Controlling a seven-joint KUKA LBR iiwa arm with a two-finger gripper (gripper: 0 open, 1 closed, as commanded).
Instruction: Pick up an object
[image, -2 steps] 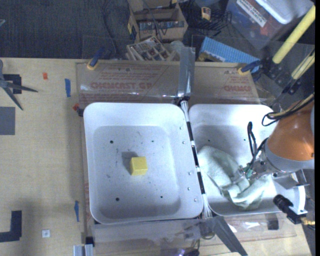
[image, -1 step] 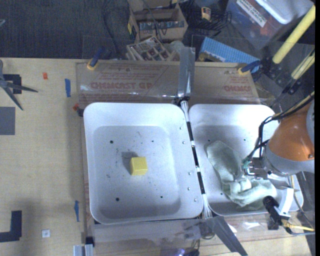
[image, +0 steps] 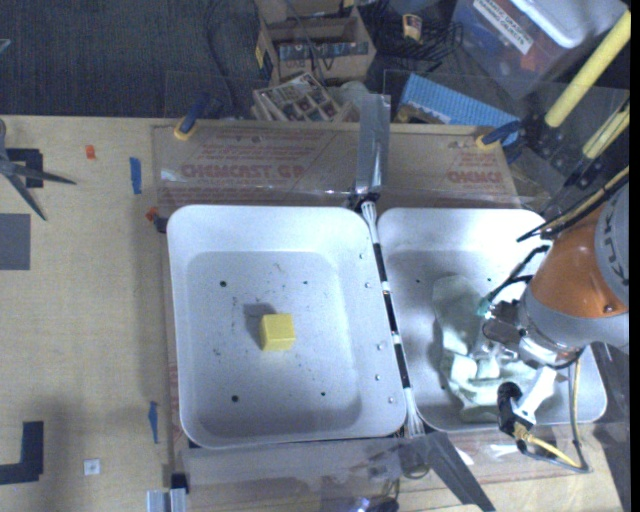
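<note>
Far to the left of the gripper (image: 478, 362), in the middle of the left bin (image: 190, 240), a small yellow block (image: 278, 332) sits alone on the white floor, well apart from the arm (image: 575, 290) and untouched. Closer in, across the divider between the bins, the right bin (image: 420, 235) holds a pale, whitish-green crumpled object (image: 455, 310) that lies right at the gripper, part of it beside and under the tool head. The gripper is low inside this bin, down among that pale object and apparently touching it, but the object's folds and the tool's own body blend together, so I cannot tell how the gripper is set or whether anything is caught in it. As a judgement, the pick is at the reach-and-grasp stage: the arm has descended on a target, nothing is visibly lifted clear of the bin floor, and the closing, if not already made, and the lift are left.
</note>
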